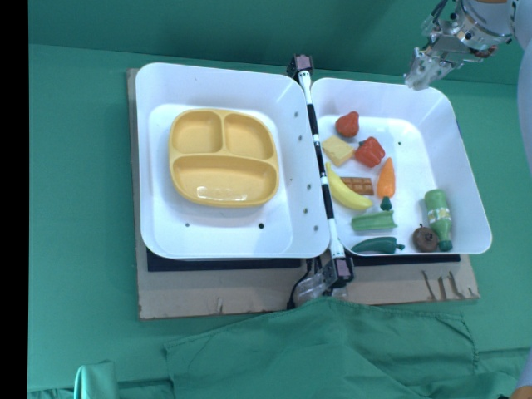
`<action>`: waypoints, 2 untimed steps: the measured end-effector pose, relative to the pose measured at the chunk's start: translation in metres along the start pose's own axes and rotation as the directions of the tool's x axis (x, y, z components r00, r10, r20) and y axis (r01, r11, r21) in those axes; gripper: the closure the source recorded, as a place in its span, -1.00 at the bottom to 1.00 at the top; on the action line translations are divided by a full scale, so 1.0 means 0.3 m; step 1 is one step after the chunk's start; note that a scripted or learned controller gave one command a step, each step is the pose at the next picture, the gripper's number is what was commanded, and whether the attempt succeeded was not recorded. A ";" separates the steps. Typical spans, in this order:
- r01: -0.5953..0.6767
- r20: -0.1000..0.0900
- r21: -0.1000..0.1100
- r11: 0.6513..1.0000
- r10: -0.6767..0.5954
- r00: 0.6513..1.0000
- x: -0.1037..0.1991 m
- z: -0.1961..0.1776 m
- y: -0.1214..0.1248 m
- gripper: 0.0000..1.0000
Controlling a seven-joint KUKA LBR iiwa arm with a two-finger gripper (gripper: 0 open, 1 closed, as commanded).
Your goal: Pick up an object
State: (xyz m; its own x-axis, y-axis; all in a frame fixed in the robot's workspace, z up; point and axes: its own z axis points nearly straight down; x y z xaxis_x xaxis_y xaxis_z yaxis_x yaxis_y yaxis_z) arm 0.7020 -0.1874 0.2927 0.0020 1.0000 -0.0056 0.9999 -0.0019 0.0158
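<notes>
My gripper (422, 73) hangs above the far right corner of the right bin (465, 165), with nothing seen in it. In that bin lie a strawberry (347, 124), a yellow cheese block (338, 150), a red pepper (370, 151), a carrot (386, 178), a banana (347, 191), a brown waffle piece (357, 184), a cucumber (373, 221), a dark green pepper (376, 244), a green bottle (438, 217) and a brown round fruit (426, 238). All of them sit well below and left of the gripper.
The left bin (166, 223) holds a yellow divided plate (223, 157). A black-and-white bar (320, 169) runs between the bins. Both rest on a cardboard sheet (216, 293) over green cloth, with folded cloth (332, 352) at the front.
</notes>
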 end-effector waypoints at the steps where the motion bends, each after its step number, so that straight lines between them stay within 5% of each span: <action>1: 0.003 -0.001 -0.003 1.000 -0.003 1.000 0.093 -0.365 0.003 1.00; 2: 0.003 -0.003 0.003 1.000 -0.003 1.000 0.206 -0.529 0.003 1.00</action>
State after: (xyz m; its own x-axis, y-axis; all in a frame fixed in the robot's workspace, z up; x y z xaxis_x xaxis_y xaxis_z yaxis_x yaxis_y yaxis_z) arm 0.7004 -0.1249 0.4509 -0.0009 1.0000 -0.0025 0.9999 0.0010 0.0125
